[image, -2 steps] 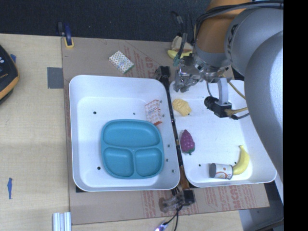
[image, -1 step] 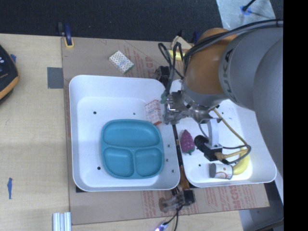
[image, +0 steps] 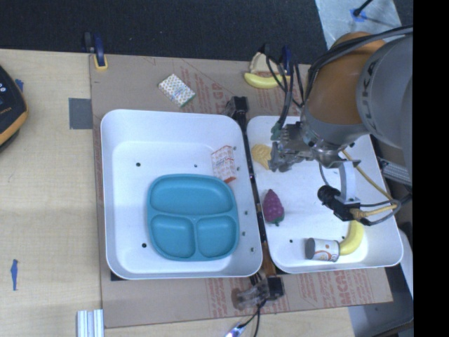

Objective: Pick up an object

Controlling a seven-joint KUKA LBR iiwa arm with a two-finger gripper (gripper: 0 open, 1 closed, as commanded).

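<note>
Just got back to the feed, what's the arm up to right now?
The KUKA arm reaches in over the right bin, with its end effector low over the bin's upper left corner, right by a pale yellow object. Nothing visibly sits in its grasp. Also in that bin lie a purple grape bunch, a banana and a small can on its side. The left bin holds a blue divided tray and a small red-and-white packet.
</note>
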